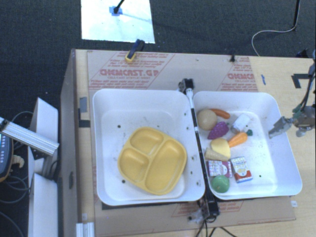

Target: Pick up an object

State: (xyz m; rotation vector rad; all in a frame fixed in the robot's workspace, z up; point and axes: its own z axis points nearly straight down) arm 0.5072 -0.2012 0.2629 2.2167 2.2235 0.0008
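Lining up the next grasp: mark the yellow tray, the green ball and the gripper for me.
yellow tray (152, 160): camera view, on the ridge between its compartments.
green ball (220, 183): camera view, middle of its top.
gripper (276, 128): camera view, at its fingertips over the right bin's edge.

Even, fairly bright light falls from above, and shadows are weak: only a faint soft one hugs the yellow plate (152, 160) in the left bin (106, 107). The white bins run close to washed out, their walls losing detail. A pale sheet (98, 14) on the dark floor (34, 33) glares bluish white. The picture is coarse and slightly soft; small toys in the right bin (276, 152) blur, perhaps from low resolution.
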